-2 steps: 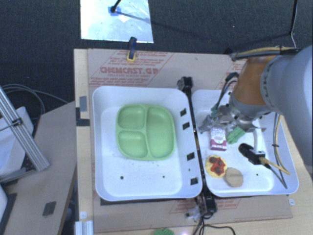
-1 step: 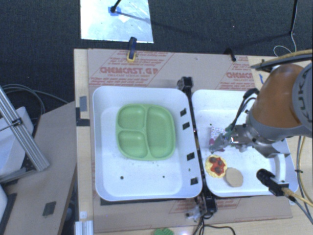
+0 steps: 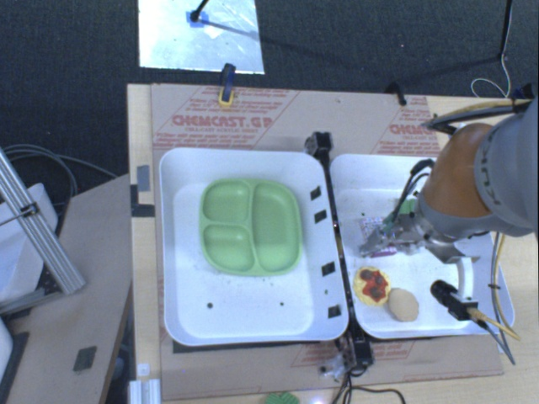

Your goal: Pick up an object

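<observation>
step: you are in the approach part of the pick, by my read; nothing looks lifted yet.
end effector: the end effector (image 3: 376, 242) sits low in the right bin (image 3: 362, 175), near the middle of its floor.
end effector state: you cannot tell whether it is spread or pressed together (blurred, and the wrist crowds it).
nearest thing: a small purple-and-white item (image 3: 371, 224) lies just beside the tip, on the far side; whether they touch is unclear.
other candidates: a yellow round toy with red topping (image 3: 372, 284) lies near the front wall, with a beige lump (image 3: 403, 305) just beside it, on the arm's side.
left bin: the left bin (image 3: 181, 310) holds a green divided plate (image 3: 251, 227), well apart from the tip.
next move: you need the tip centred over one thing, probably the purple-and-white item, then a close and a straight lift.
risk: the item looks small and flat, so a nudge instead of a grip seems likely.
arm pose: the arm (image 3: 472, 183) reaches in from the right, its orange band above the wrist, bent down and tilted toward the divider.
</observation>
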